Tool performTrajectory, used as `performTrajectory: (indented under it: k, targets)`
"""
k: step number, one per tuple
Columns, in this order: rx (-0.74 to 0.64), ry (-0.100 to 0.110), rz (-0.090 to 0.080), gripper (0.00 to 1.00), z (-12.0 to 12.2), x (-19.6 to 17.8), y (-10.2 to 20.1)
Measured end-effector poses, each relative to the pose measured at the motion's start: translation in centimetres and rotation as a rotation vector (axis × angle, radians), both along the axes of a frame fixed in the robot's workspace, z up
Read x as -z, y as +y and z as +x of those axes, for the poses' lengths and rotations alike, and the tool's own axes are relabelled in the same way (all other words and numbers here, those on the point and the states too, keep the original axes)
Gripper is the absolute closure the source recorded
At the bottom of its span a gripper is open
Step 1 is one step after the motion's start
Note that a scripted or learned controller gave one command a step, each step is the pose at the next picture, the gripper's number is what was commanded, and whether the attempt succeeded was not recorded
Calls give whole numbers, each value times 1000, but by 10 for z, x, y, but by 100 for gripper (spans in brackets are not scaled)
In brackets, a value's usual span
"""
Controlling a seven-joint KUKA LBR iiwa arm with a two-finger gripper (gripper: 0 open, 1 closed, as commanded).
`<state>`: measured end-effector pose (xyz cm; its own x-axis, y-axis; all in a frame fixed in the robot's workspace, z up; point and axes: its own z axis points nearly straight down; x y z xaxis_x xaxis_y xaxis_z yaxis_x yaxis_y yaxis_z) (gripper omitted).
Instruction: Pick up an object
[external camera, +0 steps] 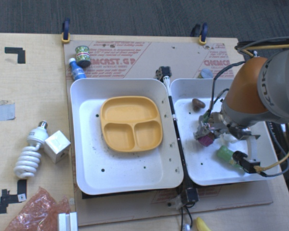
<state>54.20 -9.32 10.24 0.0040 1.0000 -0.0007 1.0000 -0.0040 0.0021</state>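
Note:
My gripper (205,130) is low in the right bin (192,170), under the orange-banded wrist. A small magenta object (205,139) lies right at its tip; whether it is between the fingers cannot be told. A green object (226,154) lies just right of and below the gripper. A small brown lump (198,104) rests near the bin's far left corner. The left bin (84,143) holds a yellow divided plate (131,123).
Outside the bins on the left lie a spiral light bulb (30,152), a white cube (57,146) and a red mesh bag (37,211). A small blue and green bottle (80,60) lies behind the left bin. Cables trail along the right bin's right side.

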Motion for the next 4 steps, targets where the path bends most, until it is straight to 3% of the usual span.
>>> performTrajectory:
  k: [1,2,4]
  targets:
    - [-7,-1,-1,100,26,-138,1]
    - [-6,2,-1,100,106,-209,49]
    - [-7,1,-1,100,117,-294,25]
